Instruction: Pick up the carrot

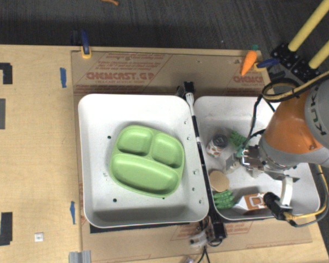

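Behind the bins, carrot lies well beyond hand.

The bench bears 2 white bins, side by side, and a carrot behind them.

A light wooden surface carries a printed cardboard sheet fixed with blue clamps and strips of blue tape. Black tape marks lie at its left side. Beyond it runs dark grey carpet.
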